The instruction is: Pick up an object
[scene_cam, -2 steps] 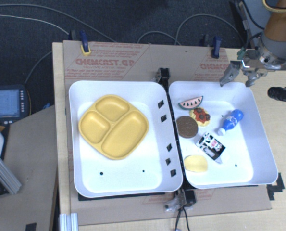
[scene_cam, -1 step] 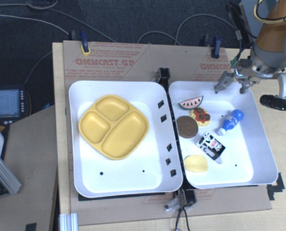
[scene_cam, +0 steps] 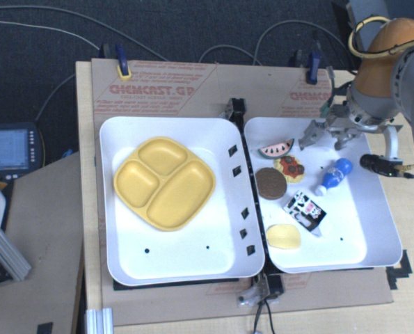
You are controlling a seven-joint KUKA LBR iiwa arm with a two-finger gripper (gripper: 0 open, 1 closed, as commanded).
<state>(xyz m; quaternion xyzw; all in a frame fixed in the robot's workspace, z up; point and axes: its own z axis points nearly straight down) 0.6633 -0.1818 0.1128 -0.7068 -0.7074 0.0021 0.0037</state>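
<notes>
Over the right bin's far edge: jaws [scene_cam: 326, 135] hang spread open, nothing between the two fingers.
Arm: grey with an orange band [scene_cam: 386, 58], reaching in from the right.
Right bin [scene_cam: 373, 245]: holds six small things, all lying loose.
Watermelon slice [scene_cam: 276, 148]: just left of and below the jaws, the nearest thing to them, apart from the fingers.
Pizza-like piece [scene_cam: 290, 168]: red and yellow, just below the watermelon slice.
Brown disc [scene_cam: 270, 184]: beside the pizza-like piece, near the bin's left wall.
Blue bottle [scene_cam: 335, 175]: lying tilted, below the jaws and a little right, clear of them.
Black-and-white packet [scene_cam: 305, 211]: near the bin's middle, below the bottle.
Pale yellow lump [scene_cam: 284, 236]: nearest the front edge, well apart from the jaws.
Left bin [scene_cam: 123, 256]: carries a yellow divided plate [scene_cam: 165, 183] with three compartments.
Worktop [scene_cam: 193, 89]: brown board under both bins, printed with red lettering.
</notes>
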